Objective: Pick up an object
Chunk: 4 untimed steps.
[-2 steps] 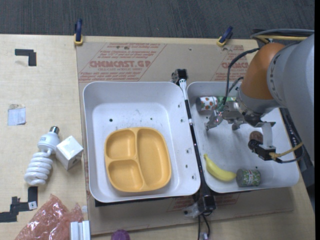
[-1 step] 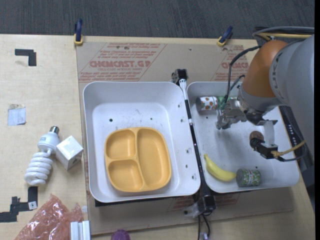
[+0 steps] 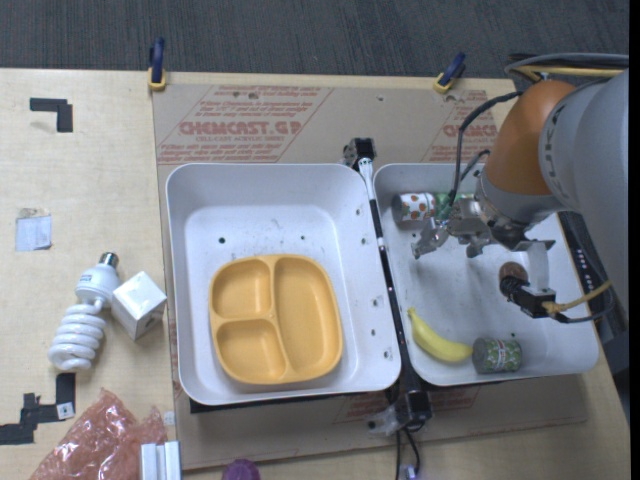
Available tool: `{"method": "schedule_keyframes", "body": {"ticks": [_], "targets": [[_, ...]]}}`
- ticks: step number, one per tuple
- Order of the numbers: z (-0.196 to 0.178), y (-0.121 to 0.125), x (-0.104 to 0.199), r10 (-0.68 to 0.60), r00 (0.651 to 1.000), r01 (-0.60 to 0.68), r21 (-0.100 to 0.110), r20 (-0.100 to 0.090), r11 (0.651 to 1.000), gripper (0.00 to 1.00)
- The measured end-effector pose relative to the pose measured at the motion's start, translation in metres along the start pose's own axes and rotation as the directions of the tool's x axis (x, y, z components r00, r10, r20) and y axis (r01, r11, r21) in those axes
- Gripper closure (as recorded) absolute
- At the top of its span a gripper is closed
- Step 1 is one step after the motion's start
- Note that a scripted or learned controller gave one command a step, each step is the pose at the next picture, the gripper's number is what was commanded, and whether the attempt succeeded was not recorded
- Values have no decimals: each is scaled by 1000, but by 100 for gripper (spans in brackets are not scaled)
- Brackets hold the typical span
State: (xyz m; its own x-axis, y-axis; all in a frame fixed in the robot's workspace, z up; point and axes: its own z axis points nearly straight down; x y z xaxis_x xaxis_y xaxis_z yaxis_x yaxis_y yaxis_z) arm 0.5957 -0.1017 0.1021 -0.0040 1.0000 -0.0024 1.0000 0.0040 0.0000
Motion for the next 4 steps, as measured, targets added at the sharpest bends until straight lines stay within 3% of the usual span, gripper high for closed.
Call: {"method": "schedule_keyframes", "body": {"ticks": [1,2,3,4], "targets": [[-10,0,0,-2,1000,2,0,1,1000,100],[-10,0,0,-2,1000,2,0,1,1000,0],[10,-69,-13,6,1000,-6,0,-2,1000,0],[0,-68,-14,7,1000,-7,-1,-1,1000,100]]}}
